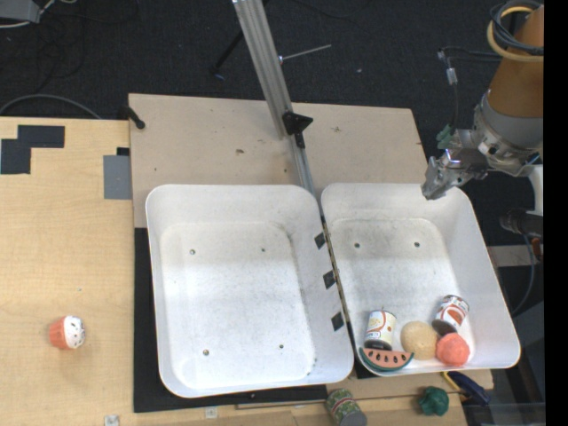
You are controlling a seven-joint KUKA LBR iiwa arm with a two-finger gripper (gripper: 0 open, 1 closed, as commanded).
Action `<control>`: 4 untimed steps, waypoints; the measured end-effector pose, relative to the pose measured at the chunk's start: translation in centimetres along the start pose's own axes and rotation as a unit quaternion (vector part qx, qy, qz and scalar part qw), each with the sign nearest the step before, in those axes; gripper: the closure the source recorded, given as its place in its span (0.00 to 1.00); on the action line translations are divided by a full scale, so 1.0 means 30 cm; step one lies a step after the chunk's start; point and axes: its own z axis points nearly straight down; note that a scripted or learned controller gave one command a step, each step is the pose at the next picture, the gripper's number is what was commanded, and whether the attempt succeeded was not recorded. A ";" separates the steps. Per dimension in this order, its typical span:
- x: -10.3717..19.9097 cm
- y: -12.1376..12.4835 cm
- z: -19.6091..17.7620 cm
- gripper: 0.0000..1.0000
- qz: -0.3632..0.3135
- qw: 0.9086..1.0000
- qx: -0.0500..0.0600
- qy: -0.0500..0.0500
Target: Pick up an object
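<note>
The right bin (461, 229) holds a cluster of small objects in its near corner: a white and orange can (380, 328), a watermelon slice toy (387, 358), a pale yellow ball (418, 339), a pink-red ball (453, 349) and a red and white can (452, 311). My gripper (437, 185) hangs over the far right rim of that bin, well away from the cluster. Nothing shows between its fingers.
The left bin (169, 211) lies beside the right one. A red and white round toy (67, 333) sits on the wooden bench at the left. A green toy (434, 401) and a small can (343, 406) lie in front of the bins. A metal rail (271, 69) slants across the back.
</note>
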 end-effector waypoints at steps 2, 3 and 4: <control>0.341 -0.121 0.045 1.00 -0.001 1.000 0.001 0.000; 0.498 -0.215 0.093 1.00 0.000 1.000 0.002 0.000; 0.669 -0.277 0.078 1.00 -0.001 1.000 0.002 0.000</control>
